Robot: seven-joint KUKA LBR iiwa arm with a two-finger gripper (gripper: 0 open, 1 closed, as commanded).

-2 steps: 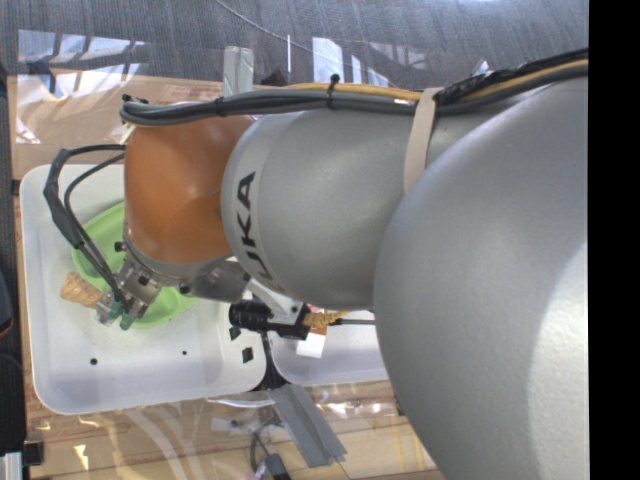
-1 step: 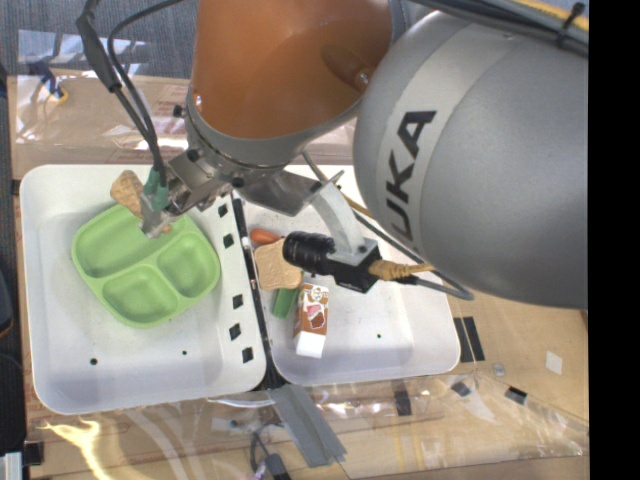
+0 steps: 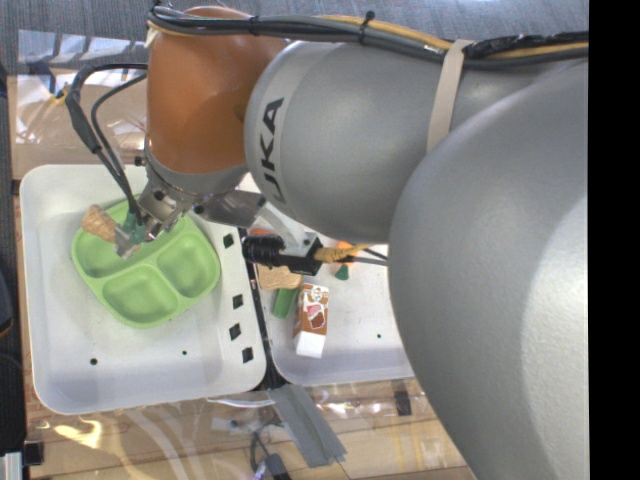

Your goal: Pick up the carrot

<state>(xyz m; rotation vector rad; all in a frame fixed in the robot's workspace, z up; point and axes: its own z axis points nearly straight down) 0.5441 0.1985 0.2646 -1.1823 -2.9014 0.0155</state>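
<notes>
From my camera above, my gripper (image 3: 135, 230) hangs over the green plate (image 3: 150, 298) in the left bin (image 3: 50, 348), at the middle left of the frame. I cannot tell how it is set.

The carrot (image 3: 342, 258) is to its right, in the right bin (image 3: 360, 363), half hidden under the big arm (image 3: 400, 118). It looks orange with a green end, lying sideways. The plate is smooth plastic with three dips. A small box (image 3: 312, 318) sits just below the carrot.
</notes>
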